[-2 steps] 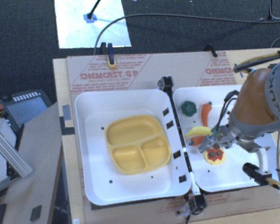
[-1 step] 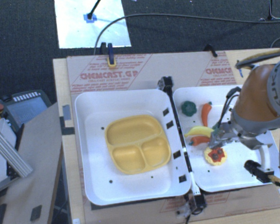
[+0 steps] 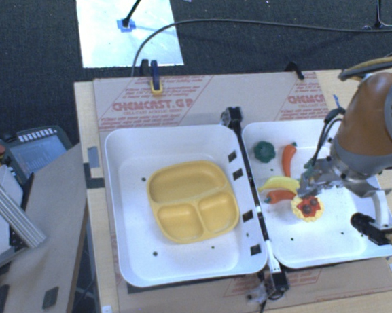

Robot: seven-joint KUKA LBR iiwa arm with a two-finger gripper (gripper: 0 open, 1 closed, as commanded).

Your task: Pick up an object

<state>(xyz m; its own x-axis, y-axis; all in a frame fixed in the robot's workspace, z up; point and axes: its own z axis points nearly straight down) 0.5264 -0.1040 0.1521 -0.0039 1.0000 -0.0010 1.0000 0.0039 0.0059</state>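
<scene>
1. My end effector [image 3: 308, 189] hangs low over the right bin [image 3: 340, 245], reaching in from the right side.
2. How it stands, wide or narrow, I cannot tell; dark parts and cables blur together there.
3. A yellow and red toy [image 3: 308, 209] lies just below its tip, close enough that touching cannot be ruled out.
4. A yellow banana [image 3: 280, 182] and a red-orange piece [image 3: 278, 196] lie just to its left.
5. An orange carrot [image 3: 289, 158] and a green toy [image 3: 264, 151] sit farther up the bin.
6. The left bin [image 3: 129, 213] carries a yellow divided tray [image 3: 190, 200], well apart.
</scene>
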